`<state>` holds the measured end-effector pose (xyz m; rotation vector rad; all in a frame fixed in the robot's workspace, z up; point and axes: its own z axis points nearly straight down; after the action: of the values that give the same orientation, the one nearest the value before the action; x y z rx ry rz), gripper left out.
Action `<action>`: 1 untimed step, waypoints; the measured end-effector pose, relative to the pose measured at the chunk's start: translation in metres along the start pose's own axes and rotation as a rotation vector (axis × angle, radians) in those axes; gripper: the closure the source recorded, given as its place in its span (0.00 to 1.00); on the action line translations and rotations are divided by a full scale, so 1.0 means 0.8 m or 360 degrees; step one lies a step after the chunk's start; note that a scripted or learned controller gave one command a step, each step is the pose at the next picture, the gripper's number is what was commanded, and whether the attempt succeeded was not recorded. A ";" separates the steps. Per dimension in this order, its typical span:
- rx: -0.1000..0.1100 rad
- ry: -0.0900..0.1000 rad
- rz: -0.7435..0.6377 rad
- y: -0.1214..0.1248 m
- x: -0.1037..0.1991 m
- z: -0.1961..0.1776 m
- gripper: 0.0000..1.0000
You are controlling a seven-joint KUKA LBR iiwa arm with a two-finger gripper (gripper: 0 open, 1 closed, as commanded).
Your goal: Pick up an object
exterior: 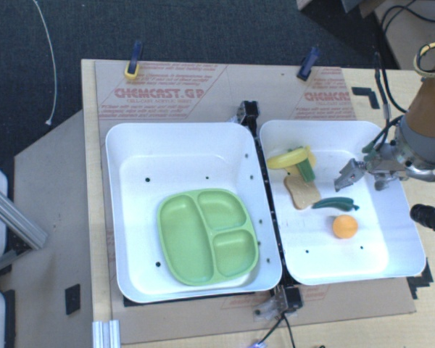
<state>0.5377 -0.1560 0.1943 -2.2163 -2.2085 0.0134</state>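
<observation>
Closest to you, down at the front edge, is the green divided plate [207,235], sitting in the front half of the left bin [123,194], so the back half of that bin is bare white floor with lots of room. Over in the right bin [391,259] you've got the pickable stuff: an orange ball [344,226] near the middle, a dark green pepper-shaped piece [335,204] just behind it, a tan slab [301,191] beside that, and a yellow banana [290,158] lying across a small green block [305,170] toward the back-left corner. Front part of that bin's floor is open.

Your gripper [357,175] hangs over the right bin's back-right area, fingers spread apart with nothing between them, near the pepper piece but not touching it. Both bins sit side by side on a cardboard sheet [203,93] printed with red lettering, clamped at the back by a yellow-and-blue clip [134,60] and a blue one [308,63]. Dark carpet [203,13] runs behind, with a white cable [47,42] at left.
</observation>
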 end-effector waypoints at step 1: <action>-0.0023 -0.0004 -0.0006 0.004 0.001 -0.010 0.00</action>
<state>0.5410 -0.1556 0.2020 -2.2209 -2.2211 0.0003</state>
